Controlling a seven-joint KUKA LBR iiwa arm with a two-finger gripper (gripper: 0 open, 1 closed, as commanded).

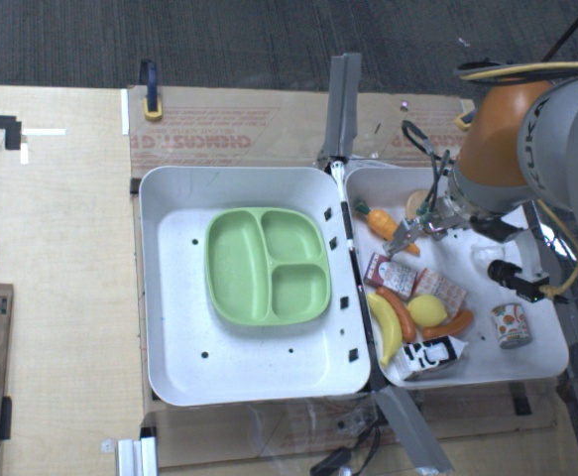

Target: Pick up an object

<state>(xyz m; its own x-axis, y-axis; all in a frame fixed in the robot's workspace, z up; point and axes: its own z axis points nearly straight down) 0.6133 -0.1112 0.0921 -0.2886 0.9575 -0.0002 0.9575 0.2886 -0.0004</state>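
Note:
The right bin (526, 360) holds several toy foods. An orange carrot (380, 222) lies at its upper left. Below it are a red packet (392, 274), a yellow lemon (427, 310), a banana (387, 329), a red sausage (398, 313), a black and white box (435, 353) and a small can (510, 325). My gripper (407, 236) reaches in from the right and hangs low, right over the carrot's right end. Part of the carrot is hidden under it. I see nothing lifted off the bin floor.
The left bin (170, 296) holds a green divided plate (268, 265). A grey divider post (343, 107) stands behind the wall between the bins. The arm's orange band (497, 137) and cables hang over the right bin's back right.

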